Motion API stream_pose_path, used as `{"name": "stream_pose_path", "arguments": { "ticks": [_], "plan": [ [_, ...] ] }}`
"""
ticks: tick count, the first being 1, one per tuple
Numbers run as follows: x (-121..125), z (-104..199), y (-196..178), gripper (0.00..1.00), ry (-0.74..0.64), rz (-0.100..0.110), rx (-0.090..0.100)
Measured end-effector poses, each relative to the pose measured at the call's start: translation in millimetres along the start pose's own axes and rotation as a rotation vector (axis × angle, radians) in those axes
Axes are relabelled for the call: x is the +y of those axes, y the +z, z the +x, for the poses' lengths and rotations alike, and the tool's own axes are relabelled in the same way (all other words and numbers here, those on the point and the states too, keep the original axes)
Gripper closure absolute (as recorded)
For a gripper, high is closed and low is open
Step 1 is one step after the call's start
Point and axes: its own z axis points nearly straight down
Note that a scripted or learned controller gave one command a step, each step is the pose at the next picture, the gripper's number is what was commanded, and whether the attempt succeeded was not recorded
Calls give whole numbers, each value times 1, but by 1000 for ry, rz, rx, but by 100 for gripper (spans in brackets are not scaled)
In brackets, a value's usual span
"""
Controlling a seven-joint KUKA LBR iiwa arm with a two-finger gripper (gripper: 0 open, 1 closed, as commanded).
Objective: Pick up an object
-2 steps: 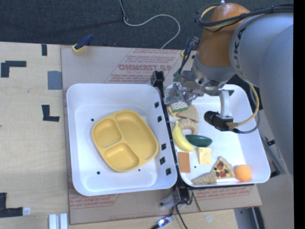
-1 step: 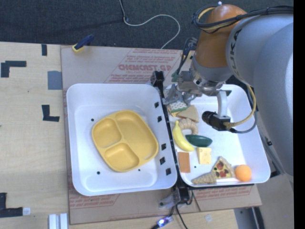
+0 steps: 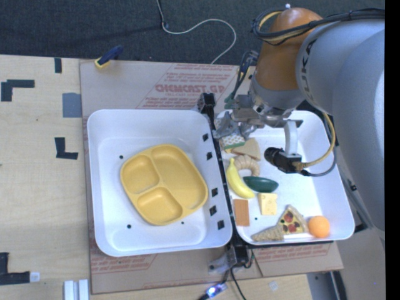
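**Gripper Low Over the Toy Food in the Right Bin**

The task's things are toy food items in the right bin. A sandwich piece lies nearest the gripper, just below it and partly covered by it. Below the sandwich lie a pale ring, a banana and a dark green pod, all close together and touching or overlapping. Further toward the near edge lie an orange cracker, a yellow cheese square, a pizza slice, a tan wedge and an orange ball.

The gripper sits at the far left corner of the right bin, beside the wall shared by the two bins. The wrist and cabling crowd it; whether it is open or closed cannot be told, and no item is seen in its grasp. The arm is cut off at the right edge and hides the bin's far right portion.

The left bin holds a yellow three-compartment tray, lying flat and turned at an angle. Both bins rest on a cardboard sheet over a light wooden bench marked with dark tape pieces. A yellow-and-blue clip lies at the sheet's far left corner. A white cable runs across the dark floor behind.
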Motion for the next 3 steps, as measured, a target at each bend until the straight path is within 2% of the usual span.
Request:
{"name": "stream_pose_path", "arguments": {
  "ticks": [3],
  "plan": [
    [-3, 0, -1, 100, 0, 0, 0]
  ]
}}
